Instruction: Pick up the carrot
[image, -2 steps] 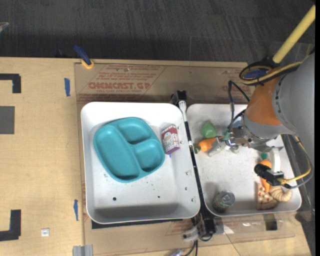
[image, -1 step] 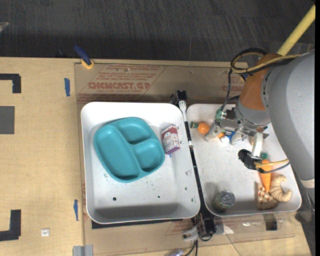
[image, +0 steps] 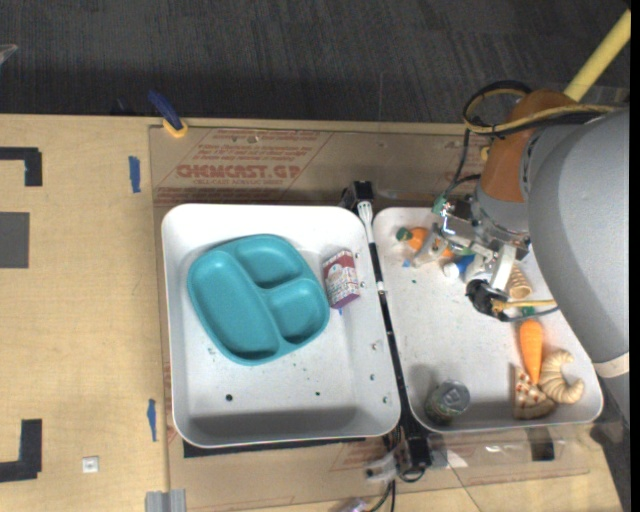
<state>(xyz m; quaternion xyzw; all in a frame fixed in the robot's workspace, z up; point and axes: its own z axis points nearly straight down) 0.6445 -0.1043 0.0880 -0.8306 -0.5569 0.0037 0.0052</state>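
Sitting near the right bin's (image: 450, 340) far edge, pincer (image: 468, 240) spread or pressed together can't tell, carrot (image: 531, 346) untouched by right edge, so whole pickup left.

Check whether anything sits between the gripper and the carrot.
Partly. A pale ridged object lies between the gripper and the carrot, close to the carrot's far end. The carrot itself is uncovered; a pastry crowds its near end.
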